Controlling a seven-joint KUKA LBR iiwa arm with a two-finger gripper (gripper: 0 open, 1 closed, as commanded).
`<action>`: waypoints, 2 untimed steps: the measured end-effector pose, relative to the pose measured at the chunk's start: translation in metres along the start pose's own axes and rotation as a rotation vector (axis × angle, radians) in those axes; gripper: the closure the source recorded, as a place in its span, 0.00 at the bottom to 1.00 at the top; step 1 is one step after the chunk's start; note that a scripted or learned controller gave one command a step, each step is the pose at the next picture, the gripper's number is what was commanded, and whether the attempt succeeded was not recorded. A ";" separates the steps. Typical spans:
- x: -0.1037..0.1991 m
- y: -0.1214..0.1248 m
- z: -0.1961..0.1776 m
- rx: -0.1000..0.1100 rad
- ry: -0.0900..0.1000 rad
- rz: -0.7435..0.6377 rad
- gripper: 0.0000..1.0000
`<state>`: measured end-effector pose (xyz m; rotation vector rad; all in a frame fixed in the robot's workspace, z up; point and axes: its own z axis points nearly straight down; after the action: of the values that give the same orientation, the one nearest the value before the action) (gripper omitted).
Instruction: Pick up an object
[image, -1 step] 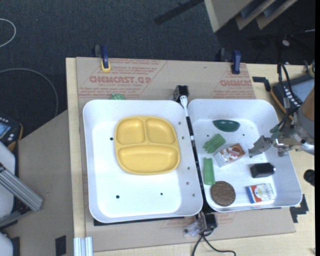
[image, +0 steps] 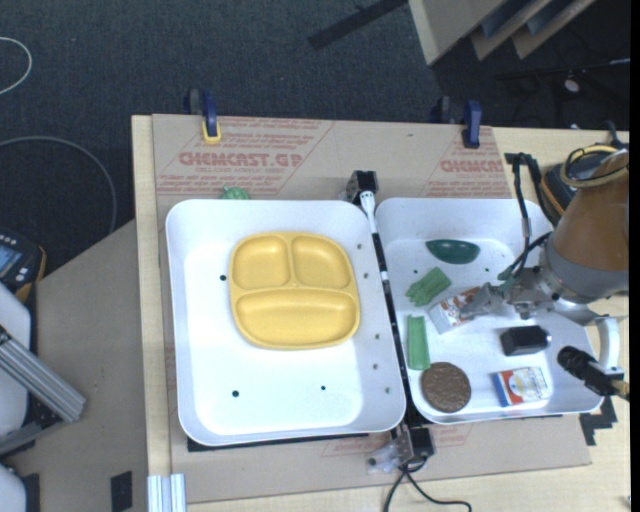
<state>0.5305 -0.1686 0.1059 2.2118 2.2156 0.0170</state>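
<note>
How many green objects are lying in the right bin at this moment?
3. A dark green bowl-like piece lies near the bin's far wall, a light green block lies below it, and a green strip lies along the left wall. The arm may hide others.

bright even overhead light, soft shadows, slightly soft focus.

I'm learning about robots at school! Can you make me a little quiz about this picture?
1. True or false: the yellow divided plate lies in the left bin.
2. Which lies nearest the right bin's front rim? A) dark green bowl B) brown round disc C) black block
3. Fill in: the end effector hovers over the ___ bin.

Key: 1 true; 2 B; 3 right.
</note>
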 end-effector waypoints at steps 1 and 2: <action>-0.037 0.038 0.017 0.017 0.002 0.001 0.00; -0.056 0.047 -0.089 0.010 -0.003 0.002 0.00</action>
<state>0.5759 -0.2250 0.1960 2.2174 2.2171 0.0019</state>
